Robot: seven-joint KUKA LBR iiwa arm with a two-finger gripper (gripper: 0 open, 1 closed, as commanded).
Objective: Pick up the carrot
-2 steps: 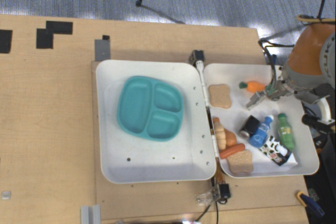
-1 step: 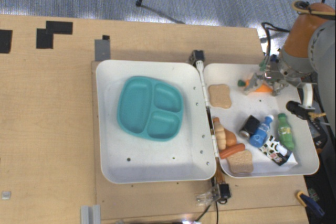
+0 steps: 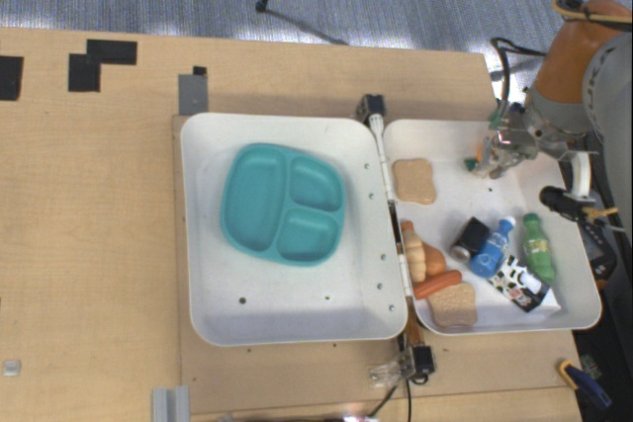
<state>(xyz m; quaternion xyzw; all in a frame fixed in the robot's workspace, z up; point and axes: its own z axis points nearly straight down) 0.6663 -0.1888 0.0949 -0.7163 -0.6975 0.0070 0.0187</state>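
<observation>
1. The gripper hangs at the right bin's far edge; whether open or closed, I cannot tell
2. The carrot lies at the near-left corner – among bread slices (tight quarters), so approach along its length

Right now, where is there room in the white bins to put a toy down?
Left bin: bare floor all around the teal plate, widest along the near edge. Right bin: a bare patch between the bread slice and the tool. Its near half is crowded with the carrot, blue bottle and green bottle.
</observation>
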